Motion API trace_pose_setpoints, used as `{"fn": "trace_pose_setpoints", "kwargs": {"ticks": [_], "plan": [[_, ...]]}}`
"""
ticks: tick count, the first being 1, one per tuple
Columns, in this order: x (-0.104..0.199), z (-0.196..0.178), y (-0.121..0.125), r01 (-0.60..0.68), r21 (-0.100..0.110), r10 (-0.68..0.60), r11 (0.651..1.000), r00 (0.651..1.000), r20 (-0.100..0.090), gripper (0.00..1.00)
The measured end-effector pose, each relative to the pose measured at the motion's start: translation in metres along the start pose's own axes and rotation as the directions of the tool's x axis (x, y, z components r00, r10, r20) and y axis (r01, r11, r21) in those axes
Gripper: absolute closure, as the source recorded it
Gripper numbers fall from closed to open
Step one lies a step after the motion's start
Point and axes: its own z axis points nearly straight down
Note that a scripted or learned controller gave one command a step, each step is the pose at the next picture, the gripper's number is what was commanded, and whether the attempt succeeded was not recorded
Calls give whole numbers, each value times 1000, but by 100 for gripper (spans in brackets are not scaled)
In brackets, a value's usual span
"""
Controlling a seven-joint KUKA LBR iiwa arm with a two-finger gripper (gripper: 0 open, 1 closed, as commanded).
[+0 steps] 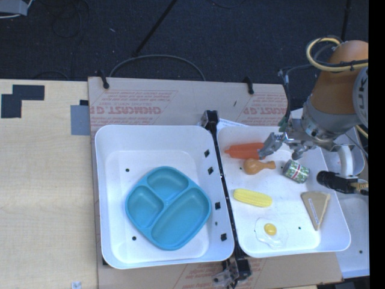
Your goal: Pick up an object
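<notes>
A dark floor strewn with cables lies behind a pale wooden bench, on which a cardboard sheet carries two shallow white bins side by side. The left bin (108, 161) holds a blue divided plate (168, 206), lying flat near its middle, well away from the arm's reach for now. The right bin (337, 236) holds the candidates for picking: an orange carrot (243, 150) by the divider, a drumstick-shaped toy (258, 166) just below it, a yellow corn cob (252, 198) in the middle, a fried egg (269, 230) toward the near rim, a tan wedge (316, 207) at the right, and a small green-and-white can (296, 171) tipped on its side. The arm reaches in from the right with the gripper (283, 143) hanging over the far part of this bin, its fingers spread apart with nothing between them; one finger sits near the drumstick's thick end and the other just above the can. Which of the two it is aimed at is hard to judge from this slant, though the drumstick looks likelier. The objects lie loose and apart, which leaves room for the fingers to straddle one.
</notes>
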Motion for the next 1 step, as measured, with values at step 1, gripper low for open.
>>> {"fn": "trace_pose_setpoints", "kwargs": {"ticks": [1], "plan": [[2,44,-5,0,4,0,1000,1000,0,0]]}}
